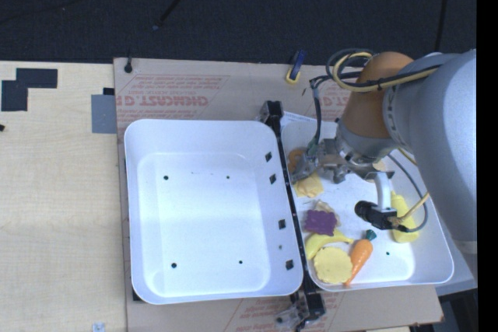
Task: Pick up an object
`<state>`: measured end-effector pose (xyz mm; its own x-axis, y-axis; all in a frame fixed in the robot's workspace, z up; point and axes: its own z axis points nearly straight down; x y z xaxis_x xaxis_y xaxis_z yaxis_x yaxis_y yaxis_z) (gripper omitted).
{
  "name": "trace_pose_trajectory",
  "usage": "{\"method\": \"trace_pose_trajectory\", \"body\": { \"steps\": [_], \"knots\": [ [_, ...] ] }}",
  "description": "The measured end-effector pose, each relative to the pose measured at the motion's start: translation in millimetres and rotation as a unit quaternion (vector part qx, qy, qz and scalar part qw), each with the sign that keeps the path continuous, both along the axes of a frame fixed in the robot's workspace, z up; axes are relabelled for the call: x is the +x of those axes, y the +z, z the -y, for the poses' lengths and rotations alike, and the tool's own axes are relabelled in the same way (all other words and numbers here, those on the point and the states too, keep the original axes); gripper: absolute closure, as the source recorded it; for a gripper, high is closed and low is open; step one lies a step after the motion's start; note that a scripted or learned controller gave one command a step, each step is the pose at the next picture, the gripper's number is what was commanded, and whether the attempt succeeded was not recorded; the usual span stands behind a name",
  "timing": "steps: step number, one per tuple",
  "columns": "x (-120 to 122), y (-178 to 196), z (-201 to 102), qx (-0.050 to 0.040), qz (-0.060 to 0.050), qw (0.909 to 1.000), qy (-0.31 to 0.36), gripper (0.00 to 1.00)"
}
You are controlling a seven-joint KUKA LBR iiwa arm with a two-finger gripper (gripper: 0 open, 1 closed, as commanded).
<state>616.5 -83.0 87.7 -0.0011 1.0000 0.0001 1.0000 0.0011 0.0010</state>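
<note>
- The pale yellow lumpy toy food piece (pixel 309 186) lies at the upper left of the right-hand shallow white bin (pixel 436 264), near the divider.
- The grey two-finger gripper (pixel 321 165) hangs just above it; the piece sits at about 7 o'clock from it.
- I cannot tell the tool's state.
- A purple toy block (pixel 320 222) lies at 6 o'clock, a bit farther off.

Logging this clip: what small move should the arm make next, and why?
Probably lower straight down a little: the hand hangs in the right white bin over the pale yellow lumpy toy, and nothing shows between its fingers. The purple block lies nearby.
</note>
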Motion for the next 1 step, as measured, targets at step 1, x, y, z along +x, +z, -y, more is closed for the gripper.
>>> {"method": "trace_pose_trajectory", "body": {
  "steps": [1],
  "knots": [
    [-4.8,53.5,-56.7,0.0045,-0.002,1.0,0.001,0.0]
  ]
}}
